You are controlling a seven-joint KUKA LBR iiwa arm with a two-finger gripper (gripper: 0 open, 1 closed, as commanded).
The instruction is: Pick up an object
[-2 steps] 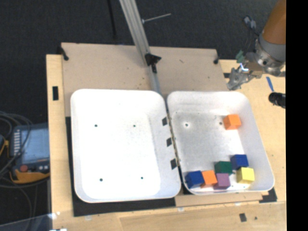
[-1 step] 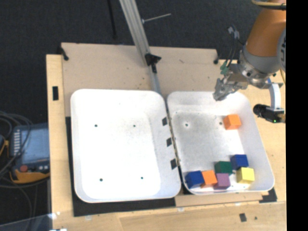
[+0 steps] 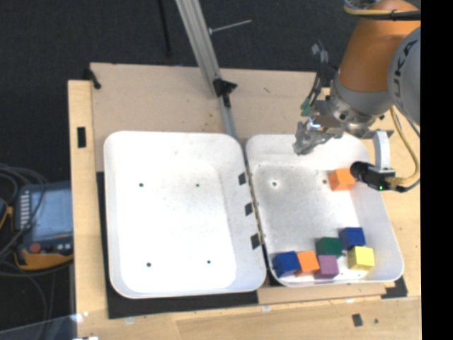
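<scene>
My gripper (image 3: pixel 306 144) hangs over the far edge of the right bin (image 3: pixel 297 211), with nothing visible between its fingers. An orange block (image 3: pixel 341 179) lies in that bin to the gripper's right and a little nearer. Along the bin's near edge sit a blue block (image 3: pixel 286 263), a second orange block (image 3: pixel 308 261), a purple block (image 3: pixel 328 265), a green block (image 3: pixel 328 246), another blue block (image 3: pixel 352 236) and a yellow block (image 3: pixel 362 257).
The left bin (image 3: pixel 177 211) lies beside the right one, with small black clips on the shared rim. A slanted metal rail (image 3: pixel 202 41) rises behind the bins. A control pendant (image 3: pixel 42 222) sits off the bench at the left.
</scene>
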